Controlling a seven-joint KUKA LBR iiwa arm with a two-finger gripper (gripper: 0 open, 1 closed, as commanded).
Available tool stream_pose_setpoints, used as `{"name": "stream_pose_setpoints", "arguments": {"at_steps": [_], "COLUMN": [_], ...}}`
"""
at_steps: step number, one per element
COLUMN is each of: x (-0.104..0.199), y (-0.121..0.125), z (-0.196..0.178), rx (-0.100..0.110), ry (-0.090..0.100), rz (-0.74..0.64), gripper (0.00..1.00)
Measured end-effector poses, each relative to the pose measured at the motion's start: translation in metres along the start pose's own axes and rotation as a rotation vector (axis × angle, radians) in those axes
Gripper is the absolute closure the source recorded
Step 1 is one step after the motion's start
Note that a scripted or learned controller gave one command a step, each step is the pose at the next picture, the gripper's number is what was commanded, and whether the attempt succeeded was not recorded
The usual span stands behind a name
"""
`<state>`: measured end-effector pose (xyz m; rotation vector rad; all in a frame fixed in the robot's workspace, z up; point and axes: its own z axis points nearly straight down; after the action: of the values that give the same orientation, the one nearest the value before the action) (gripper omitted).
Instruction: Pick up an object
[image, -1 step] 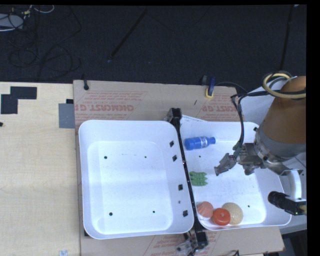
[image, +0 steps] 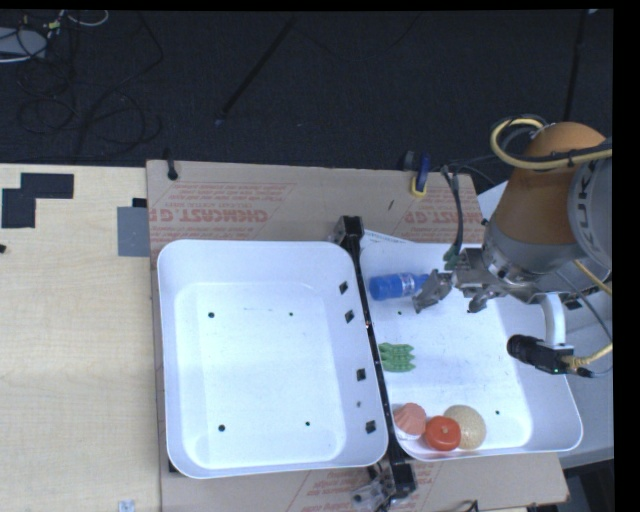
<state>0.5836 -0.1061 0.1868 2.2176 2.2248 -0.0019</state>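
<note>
Nothing picked yet: your tool (image: 452, 290) sits right of centre beside the blue bottle (image: 393, 287). Can't tell its state. Grab's all still ahead, I'd say.

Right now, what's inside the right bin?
In the right bin: a blue bottle by the gripper, a green item, and pink, red and beige round things together. The arm covers the far right corner.

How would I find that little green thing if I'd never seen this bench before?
Look at the right-hand white bin, the one the arm reaches over. Near its left wall, about halfway down, lies the small green thing, alone on bare white floor. It is the only green item: the blue bottle lies above it, the round reddish and cream pieces sit in the bottom corner.
</note>
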Motion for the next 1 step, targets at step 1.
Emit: {"name": "stream_pose_setpoints", "arguments": {"at_steps": [1], "x": [-0.0425], "y": [-0.0270], "z": [-0.0854], "rx": [-0.005], "ry": [-0.002], "rz": [0.007], "gripper": [0.00]}}
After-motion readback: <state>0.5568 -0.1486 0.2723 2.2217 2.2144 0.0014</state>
